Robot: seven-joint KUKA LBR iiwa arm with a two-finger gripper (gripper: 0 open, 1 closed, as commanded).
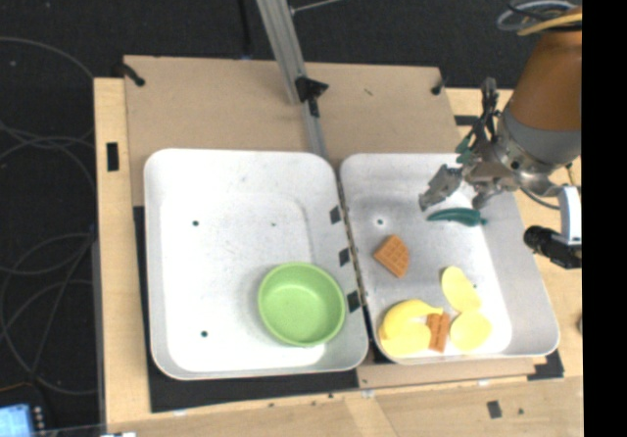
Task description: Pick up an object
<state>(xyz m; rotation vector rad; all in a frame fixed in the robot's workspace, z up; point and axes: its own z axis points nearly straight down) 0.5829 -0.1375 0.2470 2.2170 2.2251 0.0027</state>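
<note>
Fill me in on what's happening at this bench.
The arm's pincer hangs over the far part of the right bin, by a small teal object; nothing is visibly held. Nearer in that bin lie an orange waffle piece and yellow pieces. A green bowl sits in the left bin.

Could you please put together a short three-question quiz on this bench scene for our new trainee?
1. True or false: the green bowl sits in the right bin.
2. Which lies nearest the gripper? A) orange waffle piece B) teal object C) yellow pieces
3. Fill in: the arm reaches in over the ____ bin.

Key: 1 false, it sits in the left bin; 2 B; 3 right.
</note>
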